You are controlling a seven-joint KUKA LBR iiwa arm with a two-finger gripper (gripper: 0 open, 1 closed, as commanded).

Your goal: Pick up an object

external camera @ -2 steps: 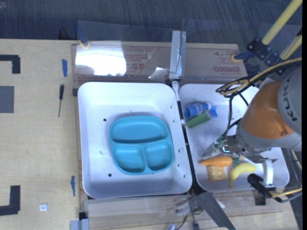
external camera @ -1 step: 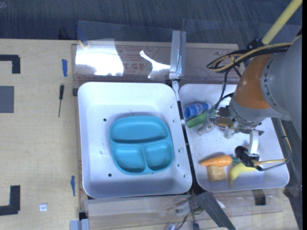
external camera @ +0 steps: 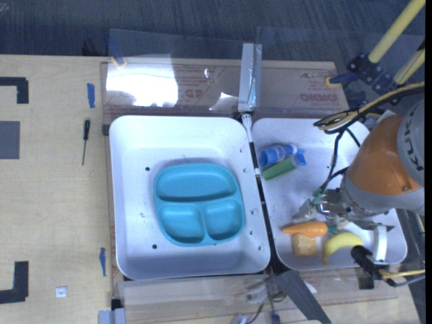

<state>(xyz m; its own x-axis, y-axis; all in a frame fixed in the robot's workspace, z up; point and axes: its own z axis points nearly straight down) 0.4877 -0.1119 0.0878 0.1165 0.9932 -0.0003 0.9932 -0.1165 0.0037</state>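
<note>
The right bin point(external camera: 307, 135) holds several objects. An orange carrot point(external camera: 305, 229) lies near its front, with a tan block point(external camera: 305, 246) just below it and a yellow banana point(external camera: 341, 242) to the right. Toward the back lie a blue bottle point(external camera: 278, 154) and a green stick-shaped object point(external camera: 279, 169). My gripper point(external camera: 318, 208) hangs low over the right bin, directly above the carrot's right end. The grey arm with its orange band point(external camera: 381, 164) covers the bin's right side. I see nothing held in the gripper.
A blue divided tray point(external camera: 198, 202) lies in the middle of the left bin point(external camera: 128, 181). A clear plastic wall point(external camera: 248, 79) stands behind both bins. Black cables point(external camera: 337, 130) trail from the arm over the right bin's back corner.
</note>
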